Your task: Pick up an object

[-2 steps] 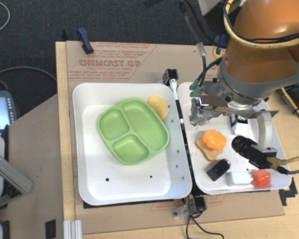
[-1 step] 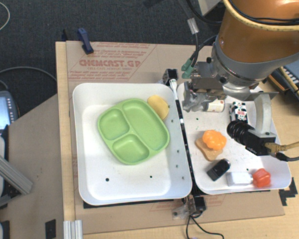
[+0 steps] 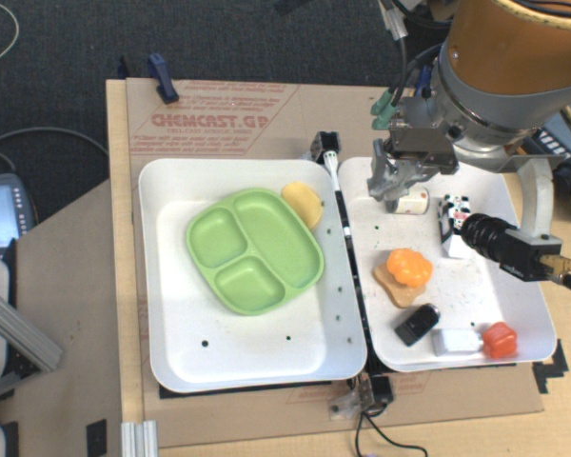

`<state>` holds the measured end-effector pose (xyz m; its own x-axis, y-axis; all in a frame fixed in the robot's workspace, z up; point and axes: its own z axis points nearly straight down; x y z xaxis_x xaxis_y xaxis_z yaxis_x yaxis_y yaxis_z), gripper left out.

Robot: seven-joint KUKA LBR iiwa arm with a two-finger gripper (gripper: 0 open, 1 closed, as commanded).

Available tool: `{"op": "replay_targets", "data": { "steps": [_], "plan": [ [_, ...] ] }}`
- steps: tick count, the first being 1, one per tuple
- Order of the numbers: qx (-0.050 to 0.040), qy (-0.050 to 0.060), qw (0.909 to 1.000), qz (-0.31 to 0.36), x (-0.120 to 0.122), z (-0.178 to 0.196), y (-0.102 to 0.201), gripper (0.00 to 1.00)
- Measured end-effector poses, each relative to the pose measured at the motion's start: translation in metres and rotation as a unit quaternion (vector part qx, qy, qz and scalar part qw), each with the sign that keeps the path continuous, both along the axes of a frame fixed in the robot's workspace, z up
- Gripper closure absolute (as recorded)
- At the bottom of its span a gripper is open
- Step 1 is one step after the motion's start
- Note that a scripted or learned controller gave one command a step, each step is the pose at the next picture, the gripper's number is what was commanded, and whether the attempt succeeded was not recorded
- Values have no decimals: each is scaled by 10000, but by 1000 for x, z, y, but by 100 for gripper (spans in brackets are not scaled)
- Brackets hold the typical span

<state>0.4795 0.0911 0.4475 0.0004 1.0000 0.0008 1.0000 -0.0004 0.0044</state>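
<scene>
My gripper [image 3: 390, 190] hangs over the far left part of the right bin [image 3: 528, 298]. Just to its right lies a small white cylinder [image 3: 415, 201], close beside it and not visibly held. A black-and-white toy cow [image 3: 452, 219] stands further right. Nearer the middle, an orange fruit [image 3: 408, 267] rests on a tan slice of toast [image 3: 401, 293]. Towards the front lie a small black block [image 3: 417, 325], a white block [image 3: 454, 341] and a red piece [image 3: 500, 340].
The left bin [image 3: 171, 331] holds a green divided plate [image 3: 255, 250] with a yellow lump [image 3: 303, 201] at its far right corner. A raised rim [image 3: 347, 255] separates the two bins. A blue clamp [image 3: 162, 77] sits on the board behind.
</scene>
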Motion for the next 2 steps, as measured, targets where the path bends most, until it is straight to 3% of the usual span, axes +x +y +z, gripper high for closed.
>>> {"op": "replay_targets", "data": {
  "steps": [1, 2],
  "plan": [
    [-15, 87, 10000, 24, -2, -139, 53, 100],
    [-6, 41, 10000, -11, 32, -201, 28, 100]
  ]
}}
